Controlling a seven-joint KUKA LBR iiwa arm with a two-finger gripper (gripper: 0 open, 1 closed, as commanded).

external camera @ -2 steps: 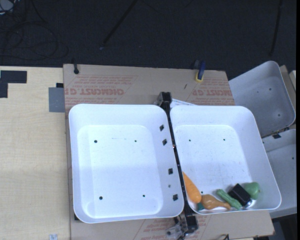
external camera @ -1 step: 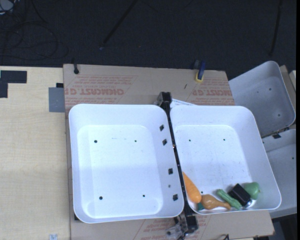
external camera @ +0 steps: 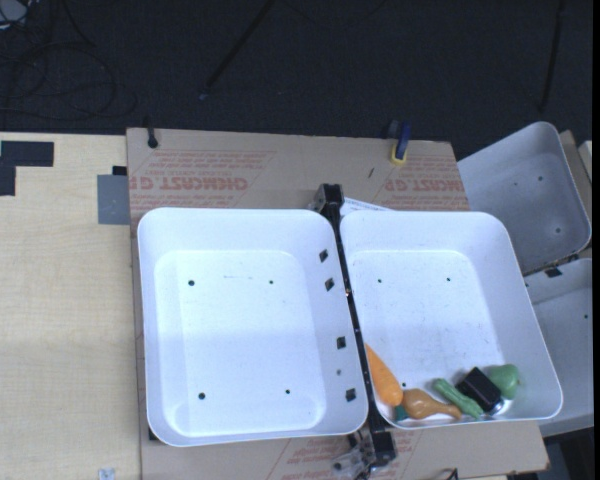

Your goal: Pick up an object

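The right bin (external camera: 435,230) holds a small pile of toys in its front corner. An orange carrot-shaped piece (external camera: 382,375) lies along the bin's left wall. Beside it rests a tan, rounded piece (external camera: 424,404). A green pod-like piece (external camera: 457,396) lies to the right of that, with a black block (external camera: 479,387) on top of it and a rounded green piece (external camera: 504,377) at the far right.
The left bin (external camera: 165,233) stands beside the right one on a cardboard sheet (external camera: 280,173). A black divider with clips (external camera: 342,308) runs between the bins. A grey metal plate (external camera: 530,193) sits at the right, behind the right bin.
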